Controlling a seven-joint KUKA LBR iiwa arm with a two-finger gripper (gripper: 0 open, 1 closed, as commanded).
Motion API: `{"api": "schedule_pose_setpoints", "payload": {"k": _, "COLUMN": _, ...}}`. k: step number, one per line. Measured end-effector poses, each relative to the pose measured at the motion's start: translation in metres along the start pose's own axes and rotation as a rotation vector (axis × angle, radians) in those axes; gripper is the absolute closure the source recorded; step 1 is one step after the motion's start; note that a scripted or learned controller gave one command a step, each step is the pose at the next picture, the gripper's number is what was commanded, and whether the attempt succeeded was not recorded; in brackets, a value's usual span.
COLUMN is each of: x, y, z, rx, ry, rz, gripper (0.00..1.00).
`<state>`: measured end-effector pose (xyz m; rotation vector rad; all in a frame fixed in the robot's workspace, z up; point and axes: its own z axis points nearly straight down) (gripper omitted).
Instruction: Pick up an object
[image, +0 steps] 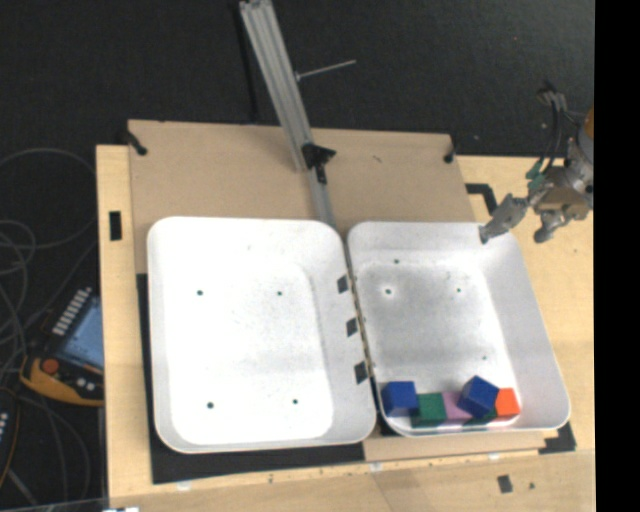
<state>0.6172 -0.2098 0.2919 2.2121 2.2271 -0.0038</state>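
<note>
Camera view: my gripper (522, 222) hangs at the 2 o'clock corner of the right bin (530, 300), fingers spread wide, nothing between them.

Candidates sit clustered along the bin's 6 o'clock wall: blue block (400, 396), green block (431, 408), a pinkish piece (457, 407) (shape unclear), a second blue block (480, 395) tilted on the pile, orange block (507, 402). From my fingers they lie toward 6 o'clock, well apart, across bare white floor.

Blocks look small, hard, matte, roughly cubic, so no long axis matters. The left bin (170, 330) has a smooth speckled white floor.

Judgement: the lone blue block at the row's 9 o'clock end offers the freest sides.
</note>
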Motion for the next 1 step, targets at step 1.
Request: {"api": "schedule_pose_setpoints", "payload": {"k": 1, "x": 0.0613, "y": -0.062, "z": 0.0914, "rx": 0.01, "ry": 0.007, "rz": 0.0, "gripper": 0.0}}
